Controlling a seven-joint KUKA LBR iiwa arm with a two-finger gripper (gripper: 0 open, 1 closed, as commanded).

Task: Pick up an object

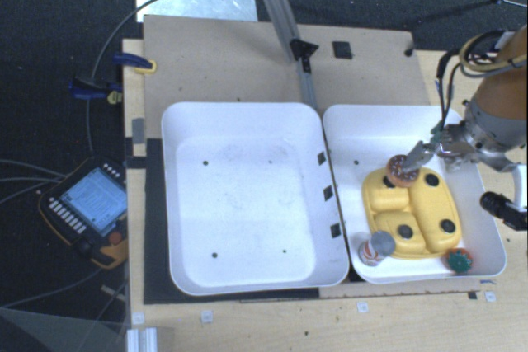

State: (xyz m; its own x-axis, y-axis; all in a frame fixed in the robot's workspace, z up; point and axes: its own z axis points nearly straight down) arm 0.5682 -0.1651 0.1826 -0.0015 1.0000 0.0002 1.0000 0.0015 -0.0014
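Green ball (459, 260) lies below the tool (410, 163); its grip state is unclear.

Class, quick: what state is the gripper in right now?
Gripper: cannot be told; it hangs over the right bin by the yellow toy.

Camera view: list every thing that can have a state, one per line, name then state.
gripper: low in the right bin, right beside the brown ring.
brown ring: resting on the yellow toy's top edge.
yellow toy: lying flat in the right bin.
grey-capped piece: upright at the bin's front.
green ball: resting in the front right corner.
right bin: holding all the objects.
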